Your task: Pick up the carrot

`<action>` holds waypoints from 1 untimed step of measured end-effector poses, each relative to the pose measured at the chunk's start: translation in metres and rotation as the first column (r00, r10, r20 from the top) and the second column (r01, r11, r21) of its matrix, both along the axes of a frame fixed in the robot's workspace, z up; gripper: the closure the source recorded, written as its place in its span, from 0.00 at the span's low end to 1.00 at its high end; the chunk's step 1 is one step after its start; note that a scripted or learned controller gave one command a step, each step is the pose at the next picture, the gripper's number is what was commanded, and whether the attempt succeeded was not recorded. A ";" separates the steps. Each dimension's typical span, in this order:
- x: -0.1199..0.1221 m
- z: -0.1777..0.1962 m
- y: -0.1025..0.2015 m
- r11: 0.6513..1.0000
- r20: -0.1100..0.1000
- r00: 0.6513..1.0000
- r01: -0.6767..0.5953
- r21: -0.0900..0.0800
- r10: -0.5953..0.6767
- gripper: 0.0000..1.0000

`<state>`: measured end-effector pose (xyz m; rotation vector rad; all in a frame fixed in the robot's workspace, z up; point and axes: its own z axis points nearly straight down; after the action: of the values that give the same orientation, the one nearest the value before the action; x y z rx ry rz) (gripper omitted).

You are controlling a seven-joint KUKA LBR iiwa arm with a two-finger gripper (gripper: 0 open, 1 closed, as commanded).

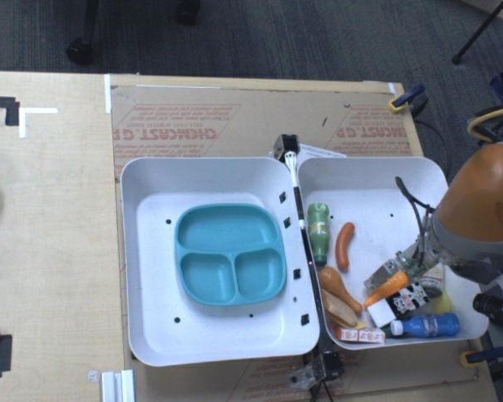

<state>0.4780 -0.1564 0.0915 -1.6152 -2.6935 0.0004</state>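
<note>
Carrot (pixel 387 288) is lying in the right bin (pixel 377 174), lower right, wedged among clutter. Tool (pixel 400 268) is sitting right at its upper end; whether it is open or gripping, cannot tell. Risks: tool is crowding the blue bottle (pixel 426 326) and a small black-and-white pack (pixel 412 298), so it may be snagging a neighbour or nudging the carrot aside.

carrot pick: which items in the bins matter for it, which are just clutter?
For the job:
- carrot, right bin, lying at the gripper

Just lying about:
- green bottle
- sausage
- blue bottle
- chicken drumstick
- teal divided plate in the left bin
</note>
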 end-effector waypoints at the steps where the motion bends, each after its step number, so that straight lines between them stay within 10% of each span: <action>1: 0.001 0.000 0.047 0.986 0.002 0.986 -0.169 -0.001 0.169 0.00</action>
<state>0.4791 -0.1091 0.0917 -1.3826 -2.8225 -0.0005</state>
